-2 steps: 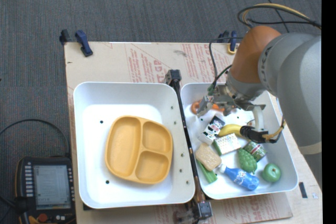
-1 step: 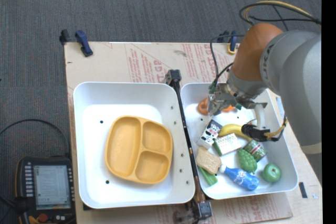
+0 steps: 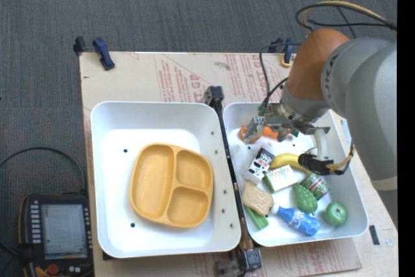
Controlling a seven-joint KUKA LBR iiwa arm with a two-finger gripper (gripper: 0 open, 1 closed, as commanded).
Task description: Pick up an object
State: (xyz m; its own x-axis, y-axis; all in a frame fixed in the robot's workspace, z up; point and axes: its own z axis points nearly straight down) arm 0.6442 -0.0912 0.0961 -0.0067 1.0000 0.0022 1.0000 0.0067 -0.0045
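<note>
Gripper [image 3: 262, 126] sits low in the right bin [image 3: 355, 204], at its upper-left corner, over an orange item [image 3: 249, 133]; can't tell its state. Banana [image 3: 290, 161], green apple [image 3: 336, 213], blue bottle [image 3: 299, 220] w/ other bits lie nearby; left bin [image 3: 107, 139] holds a yellow divided tray [image 3: 172, 184].

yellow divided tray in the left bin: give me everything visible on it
The yellow tray looks like matte moulded plastic with rounded corners and a raised rim. It has three compartments: one long section along its left side and two smaller ones on the right. It lies flat and right side up, turned slightly askew, near the middle of the left bin. It touches only the bin floor.
</note>
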